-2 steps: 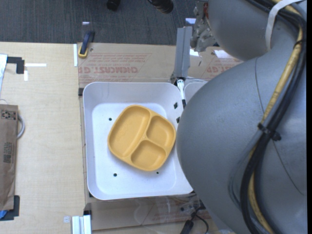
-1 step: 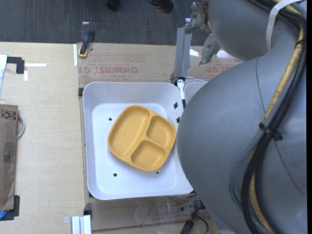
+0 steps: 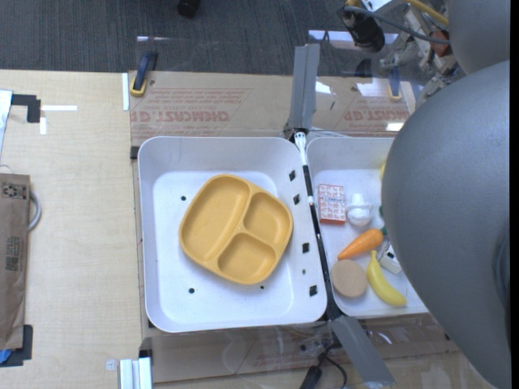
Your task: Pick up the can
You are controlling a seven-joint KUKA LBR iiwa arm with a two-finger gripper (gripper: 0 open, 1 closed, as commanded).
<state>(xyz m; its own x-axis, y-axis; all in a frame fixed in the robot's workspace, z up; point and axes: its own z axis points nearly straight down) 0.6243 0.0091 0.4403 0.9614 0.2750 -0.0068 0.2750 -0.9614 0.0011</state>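
The grey arm looms over the right bin; I cannot tell the gripper's state. No can is identifiable there: a carrot, banana and red box lie at its nine o'clock. A yellow plate sits in the left bin.

Light bright and even, seems to come from above. Left bin white, nearly overexposed, small detail on its floor lost. Soft, weak shadow under yellow divided plate, mostly on lower side. Arm very close to camera, out of focus, its grey edge soft; it darkens a little right bin beside it. Objects in middle reasonably sharp. Dark carpet at top dim, grainy. Mild glare on cardboard behind bins. Straight lines bend slightly near frame edges.
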